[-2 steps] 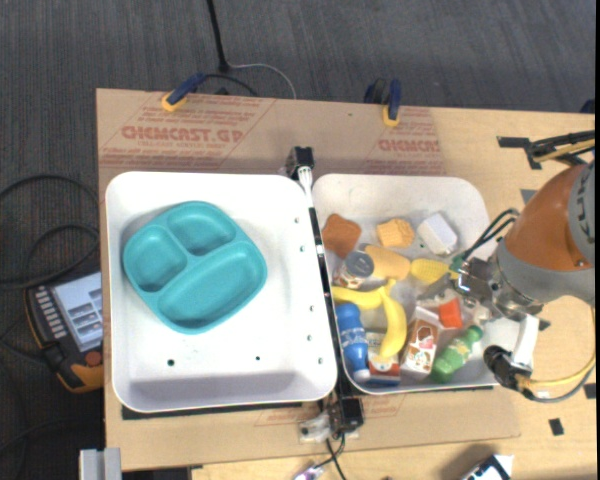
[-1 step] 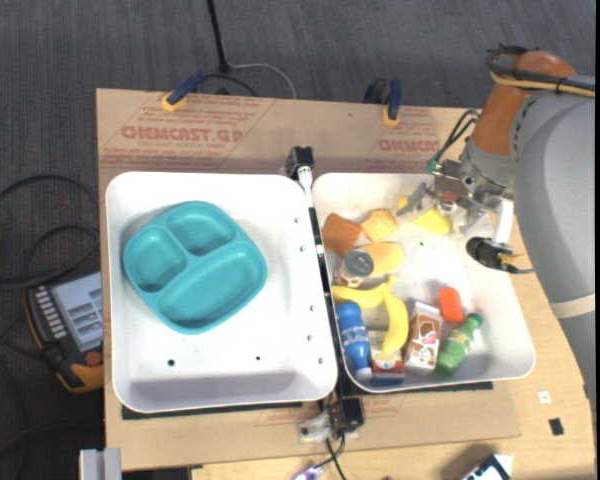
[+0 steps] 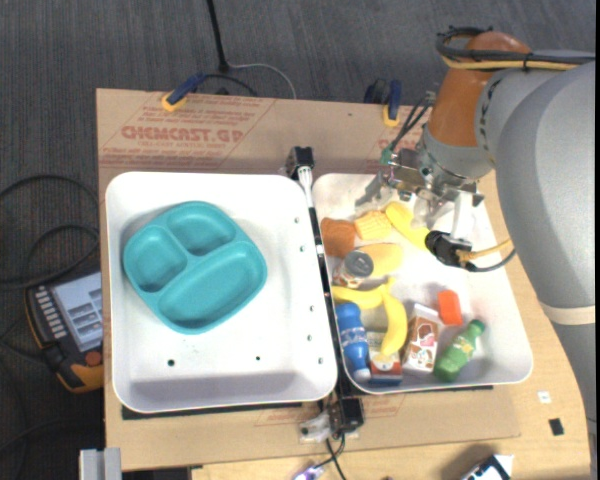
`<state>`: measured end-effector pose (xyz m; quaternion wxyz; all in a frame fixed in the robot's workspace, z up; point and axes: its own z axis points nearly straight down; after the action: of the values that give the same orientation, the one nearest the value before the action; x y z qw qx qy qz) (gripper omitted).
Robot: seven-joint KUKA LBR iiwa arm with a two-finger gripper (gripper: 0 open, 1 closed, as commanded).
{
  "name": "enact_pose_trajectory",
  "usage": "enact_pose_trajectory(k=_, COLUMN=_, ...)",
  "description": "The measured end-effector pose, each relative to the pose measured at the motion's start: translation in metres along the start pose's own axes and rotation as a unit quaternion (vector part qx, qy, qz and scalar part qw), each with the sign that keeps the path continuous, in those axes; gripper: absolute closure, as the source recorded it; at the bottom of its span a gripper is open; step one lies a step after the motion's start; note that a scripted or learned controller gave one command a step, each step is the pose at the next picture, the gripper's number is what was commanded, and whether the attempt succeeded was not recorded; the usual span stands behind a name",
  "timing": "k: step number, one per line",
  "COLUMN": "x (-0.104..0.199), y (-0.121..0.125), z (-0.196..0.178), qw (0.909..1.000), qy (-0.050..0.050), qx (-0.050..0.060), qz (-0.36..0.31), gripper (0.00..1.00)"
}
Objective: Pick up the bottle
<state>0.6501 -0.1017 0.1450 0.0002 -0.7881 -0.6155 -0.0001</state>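
Two bottles lie in the right bin (image 3: pixel 510 368). A green bottle (image 3: pixel 460 350) rests tilted in the front right corner, its cap towards the back. A blue bottle (image 3: pixel 353 336) with a white label lies along the bin's left wall near the front. My gripper (image 3: pixel 408 196) hangs over the back of the right bin, above a yellow toy (image 3: pixel 408 224) and a waffle-like piece (image 3: pixel 373 226). It is open and nothing sits between its fingers. It is well behind both bottles and touches neither.
The right bin also holds a banana (image 3: pixel 388 318), a juice carton (image 3: pixel 422 340), a small orange block (image 3: pixel 448 306), a brown bread-like toy (image 3: pixel 338 235) and a grey round lid (image 3: pixel 358 264). A teal divided plate (image 3: pixel 195 265) lies in the left bin (image 3: pixel 140 378).
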Motion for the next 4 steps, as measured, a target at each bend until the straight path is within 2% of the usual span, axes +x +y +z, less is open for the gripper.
enact_pose_trajectory(k=1, x=-0.004, y=-0.172, z=-0.039, qw=0.9921, qy=-0.001, qx=0.002, qz=0.126, gripper=0.0)
enact_pose_trajectory(k=2, x=0.07, y=-0.189, z=-0.062, qw=0.9624, qy=-0.001, qx=0.001, qz=0.272, gripper=0.0)
enact_pose_trajectory(k=3, x=0.016, y=-0.177, z=-0.039, qw=0.9353, qy=-0.001, qx=0.002, qz=0.354, gripper=0.0)
enact_pose_trajectory(k=4, x=0.083, y=-0.193, z=-0.038, qw=0.9296, qy=-0.001, qx=0.002, qz=0.368, gripper=0.0)
